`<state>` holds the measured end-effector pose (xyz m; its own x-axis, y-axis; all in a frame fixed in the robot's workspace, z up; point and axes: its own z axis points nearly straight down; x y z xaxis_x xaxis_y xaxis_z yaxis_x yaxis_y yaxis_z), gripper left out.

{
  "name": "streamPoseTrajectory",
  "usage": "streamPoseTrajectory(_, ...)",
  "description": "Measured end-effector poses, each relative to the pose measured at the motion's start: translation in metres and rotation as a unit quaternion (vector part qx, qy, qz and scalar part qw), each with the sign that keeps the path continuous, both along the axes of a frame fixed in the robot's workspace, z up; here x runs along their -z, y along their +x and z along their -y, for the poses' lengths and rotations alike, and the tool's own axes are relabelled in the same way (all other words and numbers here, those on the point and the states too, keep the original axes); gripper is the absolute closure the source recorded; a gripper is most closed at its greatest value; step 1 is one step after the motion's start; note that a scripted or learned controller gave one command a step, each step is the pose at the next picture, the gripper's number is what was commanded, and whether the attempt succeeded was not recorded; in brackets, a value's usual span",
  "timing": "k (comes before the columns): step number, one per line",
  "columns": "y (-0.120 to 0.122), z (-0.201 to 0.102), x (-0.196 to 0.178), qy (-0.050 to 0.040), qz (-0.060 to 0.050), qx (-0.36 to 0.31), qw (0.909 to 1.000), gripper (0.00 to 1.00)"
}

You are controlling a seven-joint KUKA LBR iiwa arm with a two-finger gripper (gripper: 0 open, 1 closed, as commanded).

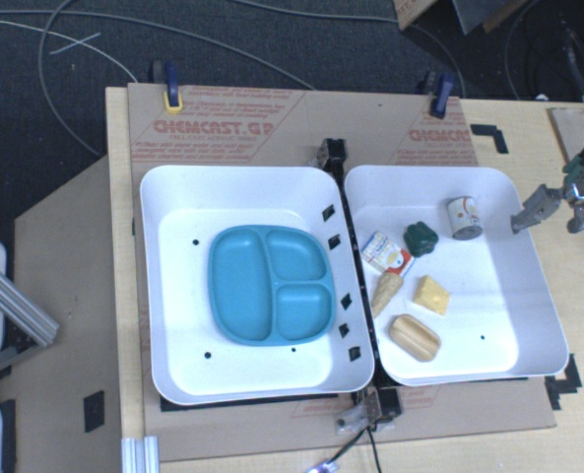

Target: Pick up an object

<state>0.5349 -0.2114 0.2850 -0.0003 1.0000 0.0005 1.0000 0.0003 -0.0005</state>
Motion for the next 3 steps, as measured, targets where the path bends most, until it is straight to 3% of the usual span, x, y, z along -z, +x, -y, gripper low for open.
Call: streamPoseTrajectory(3, -0.009, 0.009, 0.158, 0.0016, -0.003, 0.001, 1.0, 0.0)
